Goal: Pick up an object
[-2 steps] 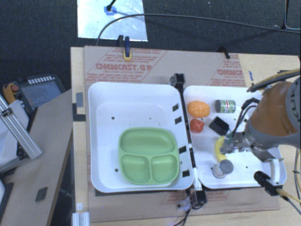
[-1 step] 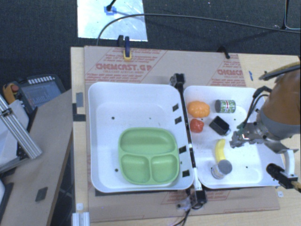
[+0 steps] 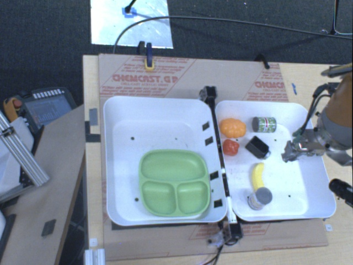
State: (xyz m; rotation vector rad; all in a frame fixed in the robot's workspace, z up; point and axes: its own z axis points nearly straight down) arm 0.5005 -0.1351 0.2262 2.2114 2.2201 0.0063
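While the arm reaches in from the right, we see its gripper (image 3: pixel 290 150) hanging over the right-hand bin (image 3: pixel 298 203), near that bin's right wall. We cannot tell whether the gripper is spread or closed, and nothing shows in its grasp.

The things it could pick up all lie in this bin, to the left of the gripper. An orange fruit (image 3: pixel 233 127) sits near the back left corner. Just in front of it is a small red object (image 3: pixel 230 147). A small can with a green label (image 3: pixel 265 124) lies on its side near the back wall. A black block (image 3: pixel 257 147) rests close to the middle, the nearest thing to the gripper. A banana (image 3: pixel 257 175) lies toward the front, and a grey cylinder (image 3: pixel 260 196) lies at its front end, touching or nearly so.

The left-hand bin (image 3: pixel 121 148) holds a green divided plate (image 3: pixel 174 182), lying flat near the front.

We judge that the pick has not yet begun: the gripper stands apart from every object, likely held off to the side so it can come down on one of them cleanly.
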